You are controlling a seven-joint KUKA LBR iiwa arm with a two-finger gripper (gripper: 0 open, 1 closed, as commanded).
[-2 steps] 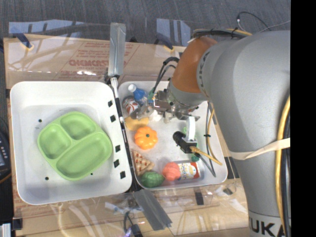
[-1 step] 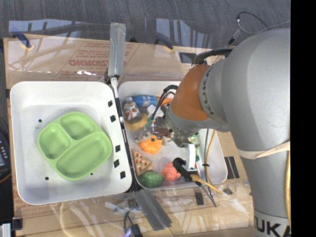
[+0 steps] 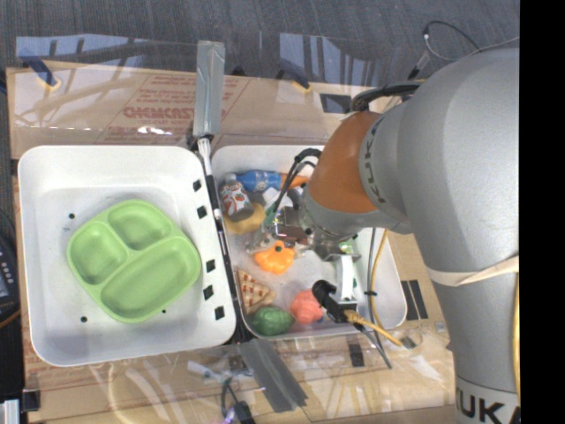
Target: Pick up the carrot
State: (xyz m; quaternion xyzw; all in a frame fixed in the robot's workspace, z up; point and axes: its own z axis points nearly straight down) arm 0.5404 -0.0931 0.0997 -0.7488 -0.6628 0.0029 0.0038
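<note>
Orange, lumpy carrot [image 3: 274,259] beside end effector [image 3: 284,228]

Two shallow white plastic bins side by side on counter [image 3: 79,387]. Left bin [image 3: 44,237] holds green three-compartment plastic plate [image 3: 132,261], near its middle. Right bin [image 3: 394,300] holds small toys clustered in its left half: orange rubber duck [image 3: 275,259] mid-bin; pink round fruit [image 3: 306,307] in front of it; green round vegetable [image 3: 271,321] left of pink fruit, at front wall; waffle-patterned wedge [image 3: 252,290] behind green vegetable. Grey arm with orange band [image 3: 353,179] over right bin, entering from right.
</note>
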